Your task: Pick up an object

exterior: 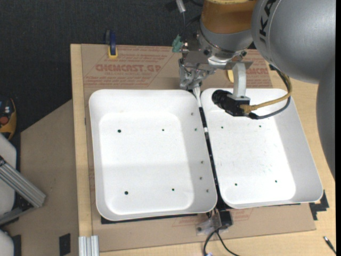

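The hand [190, 82] hangs low over the far rims where the left bin [98, 143] meets the right bin [301, 148]. Can't tell how open it is or whether it's got anything. Looks like the reach-in step. Can't tell where the object is either, probably hidden under the hand, so next up is a clean close and lift.

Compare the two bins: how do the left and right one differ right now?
The left shallow white plastic bin lies fully open to the camera; the right shallow white plastic bin has the grey arm with its orange band over its far left corner. A black cylindrical part with a cable hangs over the right bin, none over the left. Both have rounded corners and small dark dots.
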You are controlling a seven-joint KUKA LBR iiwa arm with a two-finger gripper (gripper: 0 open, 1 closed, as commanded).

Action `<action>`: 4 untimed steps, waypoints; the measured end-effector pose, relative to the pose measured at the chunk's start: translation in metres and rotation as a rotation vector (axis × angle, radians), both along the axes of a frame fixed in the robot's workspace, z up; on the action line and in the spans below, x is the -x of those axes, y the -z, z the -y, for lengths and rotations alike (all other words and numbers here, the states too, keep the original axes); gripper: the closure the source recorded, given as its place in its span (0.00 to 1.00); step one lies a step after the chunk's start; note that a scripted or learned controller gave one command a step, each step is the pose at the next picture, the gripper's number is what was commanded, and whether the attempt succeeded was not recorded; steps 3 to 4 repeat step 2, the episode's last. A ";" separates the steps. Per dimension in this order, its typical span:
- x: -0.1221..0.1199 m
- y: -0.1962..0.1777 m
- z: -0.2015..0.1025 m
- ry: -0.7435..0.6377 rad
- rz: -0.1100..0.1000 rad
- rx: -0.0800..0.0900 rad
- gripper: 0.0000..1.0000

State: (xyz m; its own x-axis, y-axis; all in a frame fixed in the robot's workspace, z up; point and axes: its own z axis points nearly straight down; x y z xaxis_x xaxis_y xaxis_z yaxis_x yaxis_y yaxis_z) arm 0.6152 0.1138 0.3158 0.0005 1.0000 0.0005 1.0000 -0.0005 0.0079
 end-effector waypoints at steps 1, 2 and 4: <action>0.051 -0.011 -0.010 -0.003 -0.011 -0.001 1.00; 0.005 0.071 -0.094 -0.007 -0.013 0.000 1.00; 0.005 0.071 -0.094 -0.007 -0.013 0.000 1.00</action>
